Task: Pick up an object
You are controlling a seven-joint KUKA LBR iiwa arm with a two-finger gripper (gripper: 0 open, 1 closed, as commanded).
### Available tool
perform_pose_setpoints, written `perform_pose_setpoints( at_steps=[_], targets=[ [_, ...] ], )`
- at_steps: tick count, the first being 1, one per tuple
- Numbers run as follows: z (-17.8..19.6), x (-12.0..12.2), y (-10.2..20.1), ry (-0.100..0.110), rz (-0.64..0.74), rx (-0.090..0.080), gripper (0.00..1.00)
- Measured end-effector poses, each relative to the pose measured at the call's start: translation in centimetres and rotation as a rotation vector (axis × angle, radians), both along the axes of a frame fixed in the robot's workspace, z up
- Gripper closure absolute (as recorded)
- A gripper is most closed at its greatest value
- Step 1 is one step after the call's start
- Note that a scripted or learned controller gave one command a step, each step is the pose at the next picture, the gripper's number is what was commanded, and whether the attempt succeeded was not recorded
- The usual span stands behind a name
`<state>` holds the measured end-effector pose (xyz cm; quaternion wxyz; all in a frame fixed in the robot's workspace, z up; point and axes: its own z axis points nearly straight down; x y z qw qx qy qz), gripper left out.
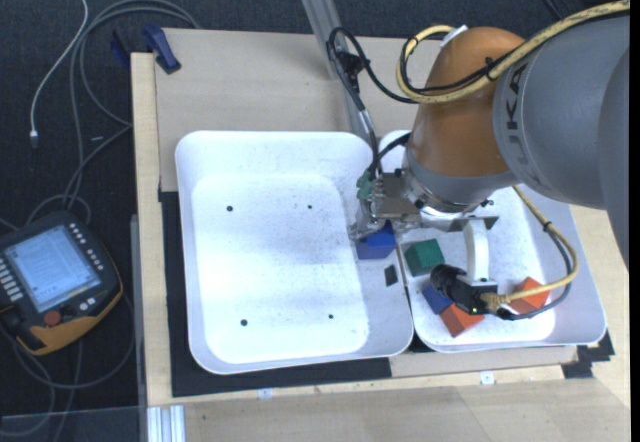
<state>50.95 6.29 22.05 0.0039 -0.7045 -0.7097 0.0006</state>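
While the arm reaches in from my right, its orange band sits over the seam between the two white bins, and the hand hangs low at the right rim of the left bin. A blue block lies right beneath the hand, touching or nearly touching it, but I cannot tell from here whether the hand is released or clenched on it. In the right bin I see a green block just right of the blue one, a small black piece below it, and an orange block and another blue piece near the front edge. On the floor left of the worktop lies the teach pendant.
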Motion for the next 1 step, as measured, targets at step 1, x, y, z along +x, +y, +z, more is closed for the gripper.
perform_pose_setpoints(
  at_steps=[1],
  targets=[
    [2.68, 2.69, 2.35, -0.010, -0.003, -0.003, 1.00]
  ],
)
